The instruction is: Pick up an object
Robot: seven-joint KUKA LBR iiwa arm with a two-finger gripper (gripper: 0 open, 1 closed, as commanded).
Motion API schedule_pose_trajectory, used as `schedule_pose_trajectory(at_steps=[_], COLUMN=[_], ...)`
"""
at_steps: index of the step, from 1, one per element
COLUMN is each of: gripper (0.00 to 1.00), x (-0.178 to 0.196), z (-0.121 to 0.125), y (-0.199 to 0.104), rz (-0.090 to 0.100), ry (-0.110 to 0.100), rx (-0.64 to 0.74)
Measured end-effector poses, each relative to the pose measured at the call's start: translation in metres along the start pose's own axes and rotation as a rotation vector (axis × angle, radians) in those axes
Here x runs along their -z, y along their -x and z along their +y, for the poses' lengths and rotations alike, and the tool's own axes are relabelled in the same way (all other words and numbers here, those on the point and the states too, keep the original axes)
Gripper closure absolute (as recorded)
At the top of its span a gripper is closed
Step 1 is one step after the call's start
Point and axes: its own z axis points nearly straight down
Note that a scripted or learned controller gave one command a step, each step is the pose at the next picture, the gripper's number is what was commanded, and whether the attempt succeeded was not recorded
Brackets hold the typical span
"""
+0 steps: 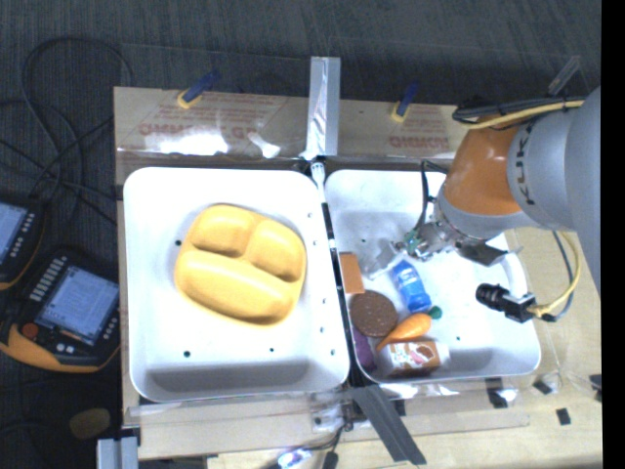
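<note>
My gripper (422, 239) is low in the right bin (488, 360), near its middle, with the grey arm and its orange band reaching in from the right. Just below and left of it lies a small blue bottle (410, 286). Along the bin's left side sit a brown rectangular block (352, 273), a round dark brown disc (373, 313) and an orange carrot (407, 327). A bottle with a red label (415, 357) lies at the front. Nothing is visibly held.
A big yellow bread-shaped object (239, 262) lies in the left bin (156, 360). A black cable end (503, 299) hangs over the right bin's right side. A divider ridge (330, 262) separates the bins. Handheld devices (59, 301) lie on the floor at left.
</note>
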Motion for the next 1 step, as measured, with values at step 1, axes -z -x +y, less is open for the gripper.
schedule_pose_trajectory(at_steps=[1], gripper=[1.00], x=[0.0118], z=[0.0022], y=[0.0008], rz=[-0.002], ry=[0.007], rx=[-0.001])
